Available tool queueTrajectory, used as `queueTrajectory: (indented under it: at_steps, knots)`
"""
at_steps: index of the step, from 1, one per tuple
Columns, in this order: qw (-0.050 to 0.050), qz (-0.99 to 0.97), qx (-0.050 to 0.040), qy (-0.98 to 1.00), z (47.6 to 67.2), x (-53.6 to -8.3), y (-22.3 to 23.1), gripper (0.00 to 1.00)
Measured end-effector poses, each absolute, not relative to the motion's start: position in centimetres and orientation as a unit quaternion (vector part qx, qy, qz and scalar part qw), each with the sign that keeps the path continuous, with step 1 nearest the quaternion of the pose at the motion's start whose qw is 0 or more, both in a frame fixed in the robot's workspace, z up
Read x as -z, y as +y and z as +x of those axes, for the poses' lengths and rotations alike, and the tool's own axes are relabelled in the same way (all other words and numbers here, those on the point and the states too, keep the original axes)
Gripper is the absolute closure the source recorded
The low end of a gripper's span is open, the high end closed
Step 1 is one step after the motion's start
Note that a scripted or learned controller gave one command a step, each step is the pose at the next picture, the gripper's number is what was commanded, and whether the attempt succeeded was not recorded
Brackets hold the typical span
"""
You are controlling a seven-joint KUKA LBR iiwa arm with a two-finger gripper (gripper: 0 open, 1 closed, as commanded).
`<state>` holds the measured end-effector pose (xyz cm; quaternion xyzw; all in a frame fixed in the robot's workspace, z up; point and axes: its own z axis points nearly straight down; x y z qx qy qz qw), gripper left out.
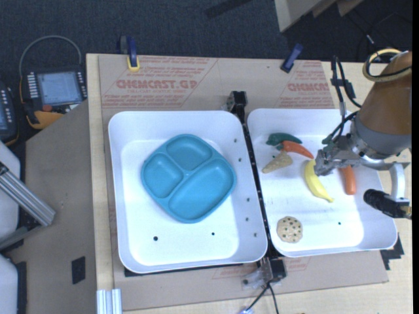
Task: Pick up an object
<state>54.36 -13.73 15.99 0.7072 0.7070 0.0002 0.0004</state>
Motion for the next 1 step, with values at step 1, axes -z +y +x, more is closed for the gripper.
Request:
queueTrajectory:
  at_steps: [1]
  knots:
    - [0.004,0.706,-0.0021,0.708,54.33,-22.26,-13.24,1.00]
